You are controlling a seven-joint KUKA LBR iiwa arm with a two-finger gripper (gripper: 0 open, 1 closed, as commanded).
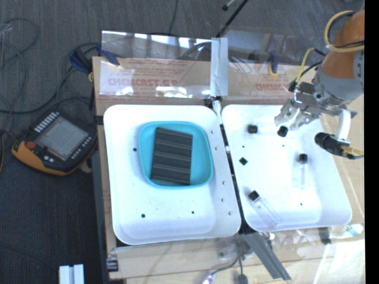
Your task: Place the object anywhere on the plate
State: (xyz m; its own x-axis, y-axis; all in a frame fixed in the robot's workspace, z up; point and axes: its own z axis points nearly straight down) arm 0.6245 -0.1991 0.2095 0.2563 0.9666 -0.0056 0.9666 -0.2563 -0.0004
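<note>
Resting flat on the plate (pixel 146 158), well left of the gripper (pixel 294 118), the block (pixel 172 155) is judged already delivered. Gripper is hung over the right bin (pixel 331 209), apart from the vials (pixel 301 169); finger state cannot be told.

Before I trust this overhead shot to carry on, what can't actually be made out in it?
- Claw: small and seen from above; its own housing masks the tips, so grip state is unclear.
- Arm: cut off by the top-right edge.
- Clear vials and in the right bin: transparent against white, outlines faint, contents unreadable.
- Dark ridged block on the blue plate: what it is can't be told.
- Bench front: clutter cut off by the bottom edge.
</note>
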